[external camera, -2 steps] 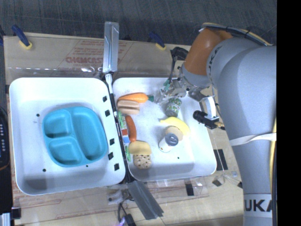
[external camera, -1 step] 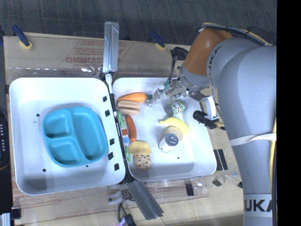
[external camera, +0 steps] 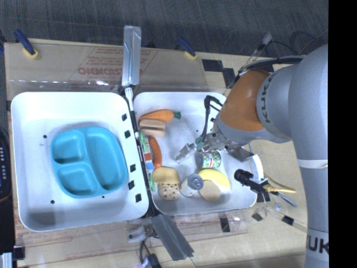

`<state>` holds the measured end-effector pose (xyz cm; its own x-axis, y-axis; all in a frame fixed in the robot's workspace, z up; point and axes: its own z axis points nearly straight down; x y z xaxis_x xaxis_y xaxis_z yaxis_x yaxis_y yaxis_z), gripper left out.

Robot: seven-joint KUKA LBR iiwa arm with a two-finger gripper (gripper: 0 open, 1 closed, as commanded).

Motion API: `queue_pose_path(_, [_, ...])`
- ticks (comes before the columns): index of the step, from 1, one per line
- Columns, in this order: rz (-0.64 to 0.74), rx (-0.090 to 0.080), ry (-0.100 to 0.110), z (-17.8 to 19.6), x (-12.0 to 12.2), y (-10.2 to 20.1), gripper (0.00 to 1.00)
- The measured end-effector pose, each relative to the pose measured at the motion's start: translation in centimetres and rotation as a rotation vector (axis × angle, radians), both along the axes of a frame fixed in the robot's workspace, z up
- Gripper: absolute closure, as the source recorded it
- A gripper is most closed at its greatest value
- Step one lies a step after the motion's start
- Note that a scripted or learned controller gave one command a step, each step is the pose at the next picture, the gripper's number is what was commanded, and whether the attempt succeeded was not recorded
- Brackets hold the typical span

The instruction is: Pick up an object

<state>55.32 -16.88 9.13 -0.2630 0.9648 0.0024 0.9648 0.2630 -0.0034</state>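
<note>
My gripper [external camera: 188,150] hangs low over the middle of the right bin [external camera: 184,102], with the arm's orange band just to its right. Directly right of it stands a small green-labelled can [external camera: 211,160]. To its left lie a reddish sausage [external camera: 155,151], a tan bun [external camera: 153,127] and an orange carrot [external camera: 159,115]. Below it sit a silver-topped can [external camera: 193,183], a yellow lemon-like fruit [external camera: 216,177], a yellow block [external camera: 165,175] and a speckled cube [external camera: 169,191]. Nothing shows between the gripper's tips.
The left bin [external camera: 33,110] holds a blue divided tray [external camera: 88,159]. A green and white packet [external camera: 145,147] lies against the right bin's left wall. A pale round piece [external camera: 210,192] rests beside the fruit. The arm covers the right bin's right side.
</note>
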Motion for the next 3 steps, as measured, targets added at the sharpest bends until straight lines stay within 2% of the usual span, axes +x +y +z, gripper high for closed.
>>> queue_pose_path(1, [-0.113, -0.002, -0.004, 0.0, 0.1, -2.0, 0.00])
queue_pose_path(2, [-0.111, -0.003, -0.006, 1.0, 0.2, -2.0, 1.00])
queue_pose_path(3, [-0.088, 0.000, -0.010, 9.8, 1.8, 6.0, 1.00])
